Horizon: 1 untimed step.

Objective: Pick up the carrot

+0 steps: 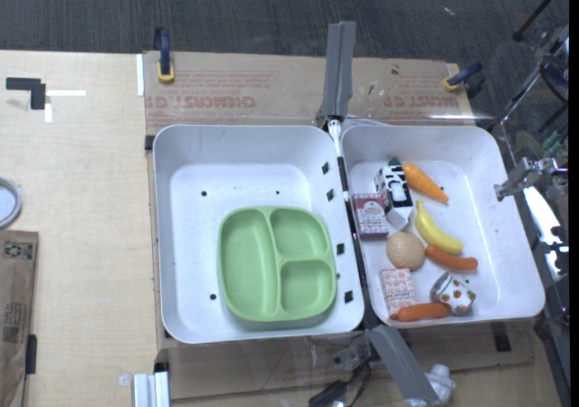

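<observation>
The carrot [423, 181], orange and tapered, lies in the back middle of the right bin [493, 154], its tip pointing to the front right. It rests beside a black-and-white carton [393, 184]. My gripper [508, 184] hangs over the right bin's right wall, well to the right of the carrot and apart from it. Nothing shows in its grasp.
A yellow banana [437, 229], a tan ball [405, 250], an orange-red sausage [451, 260], two small red boxes [370, 214], a spotted toy [454, 293] and another orange piece [418, 311] crowd the right bin. The left bin [185, 161] holds a green divided plate [276, 262].
</observation>
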Tool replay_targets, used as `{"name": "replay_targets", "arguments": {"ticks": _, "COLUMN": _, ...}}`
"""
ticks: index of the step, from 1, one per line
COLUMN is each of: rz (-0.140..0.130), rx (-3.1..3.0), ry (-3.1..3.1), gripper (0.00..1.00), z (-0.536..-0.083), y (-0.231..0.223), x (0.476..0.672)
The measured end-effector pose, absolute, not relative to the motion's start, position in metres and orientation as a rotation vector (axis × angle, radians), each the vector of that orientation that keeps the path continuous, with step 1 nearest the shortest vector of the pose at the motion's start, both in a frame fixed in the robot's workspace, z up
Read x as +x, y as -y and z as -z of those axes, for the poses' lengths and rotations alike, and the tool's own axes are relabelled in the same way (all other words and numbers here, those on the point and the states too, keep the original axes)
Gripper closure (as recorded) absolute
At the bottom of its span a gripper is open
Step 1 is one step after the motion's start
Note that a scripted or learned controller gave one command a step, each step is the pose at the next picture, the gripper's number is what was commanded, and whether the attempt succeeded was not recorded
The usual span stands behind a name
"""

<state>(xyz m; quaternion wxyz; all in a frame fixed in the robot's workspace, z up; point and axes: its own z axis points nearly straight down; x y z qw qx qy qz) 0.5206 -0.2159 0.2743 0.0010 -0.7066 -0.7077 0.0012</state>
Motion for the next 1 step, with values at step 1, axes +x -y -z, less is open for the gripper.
{"name": "replay_targets", "arguments": {"ticks": 1, "rz": -0.003, "rx": -2.19, "ry": 2.25, "gripper": 0.0, "z": -0.1496, "y": 0.1719, "x": 0.5666}}
